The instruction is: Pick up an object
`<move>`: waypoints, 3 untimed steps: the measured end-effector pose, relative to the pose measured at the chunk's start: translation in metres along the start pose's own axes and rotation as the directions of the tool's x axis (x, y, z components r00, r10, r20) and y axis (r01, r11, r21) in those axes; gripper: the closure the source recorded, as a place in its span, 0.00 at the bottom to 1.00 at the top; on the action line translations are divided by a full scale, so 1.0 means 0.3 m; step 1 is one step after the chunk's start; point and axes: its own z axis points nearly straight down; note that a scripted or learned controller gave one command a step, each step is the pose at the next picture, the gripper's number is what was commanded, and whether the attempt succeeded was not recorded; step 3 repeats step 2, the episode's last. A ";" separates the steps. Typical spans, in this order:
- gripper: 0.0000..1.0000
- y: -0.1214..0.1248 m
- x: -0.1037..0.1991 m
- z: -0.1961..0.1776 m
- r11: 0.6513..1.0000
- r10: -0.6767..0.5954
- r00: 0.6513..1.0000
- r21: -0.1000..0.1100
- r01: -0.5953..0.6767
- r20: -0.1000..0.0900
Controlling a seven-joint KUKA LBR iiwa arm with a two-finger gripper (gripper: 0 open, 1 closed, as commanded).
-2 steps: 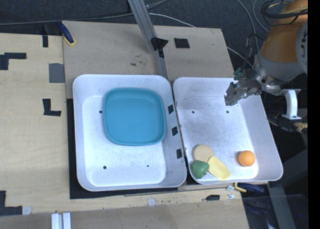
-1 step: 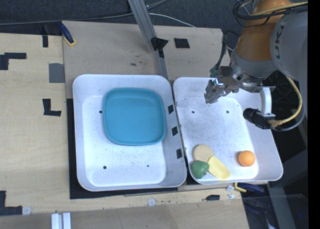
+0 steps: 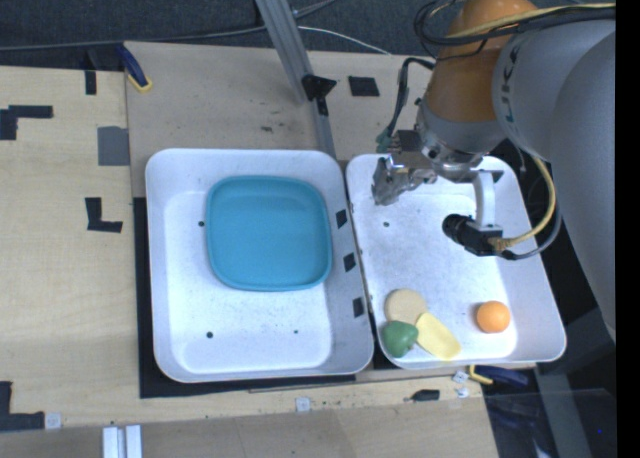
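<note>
A grey metal pole [image 3: 290, 46] slants across the wooden bench [image 3: 60, 246].

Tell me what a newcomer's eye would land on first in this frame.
Probably the big blue plate lying flat in the left bin. Next, the grey arm's orange band above the right bin, with the pincer at that bin's far left corner. Near its front edge sit an orange ball and a cluster of tan, green and yellow pieces.
</note>
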 end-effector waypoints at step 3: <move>1.00 0.106 0.360 -0.019 1.000 0.001 1.000 0.000 -0.001 0.000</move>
